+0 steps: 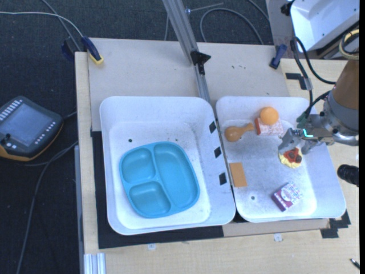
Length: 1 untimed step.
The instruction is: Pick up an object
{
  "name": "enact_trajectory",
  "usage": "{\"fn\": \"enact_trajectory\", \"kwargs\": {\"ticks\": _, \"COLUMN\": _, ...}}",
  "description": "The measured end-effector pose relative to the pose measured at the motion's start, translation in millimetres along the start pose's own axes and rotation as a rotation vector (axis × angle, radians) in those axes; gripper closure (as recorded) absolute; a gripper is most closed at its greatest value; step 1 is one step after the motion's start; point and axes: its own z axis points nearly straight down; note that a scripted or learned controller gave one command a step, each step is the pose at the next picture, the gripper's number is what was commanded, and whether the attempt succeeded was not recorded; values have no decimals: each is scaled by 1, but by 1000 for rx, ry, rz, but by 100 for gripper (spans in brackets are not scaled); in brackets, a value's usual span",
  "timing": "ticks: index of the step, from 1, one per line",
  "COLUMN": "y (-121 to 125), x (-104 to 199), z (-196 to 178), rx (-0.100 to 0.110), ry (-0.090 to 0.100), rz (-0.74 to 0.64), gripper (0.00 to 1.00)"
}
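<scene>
Beige bench (148, 67) on dark carpet (34, 50); fingers (292, 147), spread unclear, over yellow toy (292, 160)

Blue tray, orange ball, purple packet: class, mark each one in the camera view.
blue tray (160, 178): camera view, ridge where its three compartments meet.
orange ball (268, 116): camera view, middle of its top.
purple packet (288, 196): camera view, middle of its upper face.

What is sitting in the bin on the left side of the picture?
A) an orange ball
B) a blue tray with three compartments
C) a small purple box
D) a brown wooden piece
B: the blue tray with three compartments lies in the left bin, while the orange ball, purple box and brown wooden piece lie in the right bin.
</scene>
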Motion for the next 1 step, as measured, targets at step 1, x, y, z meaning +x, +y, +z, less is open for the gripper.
{"fn": "enact_trajectory", "kwargs": {"ticks": 1, "y": 0, "x": 0, "z": -1, "rx": -1, "ry": 0, "rz": 0, "gripper": 0}}
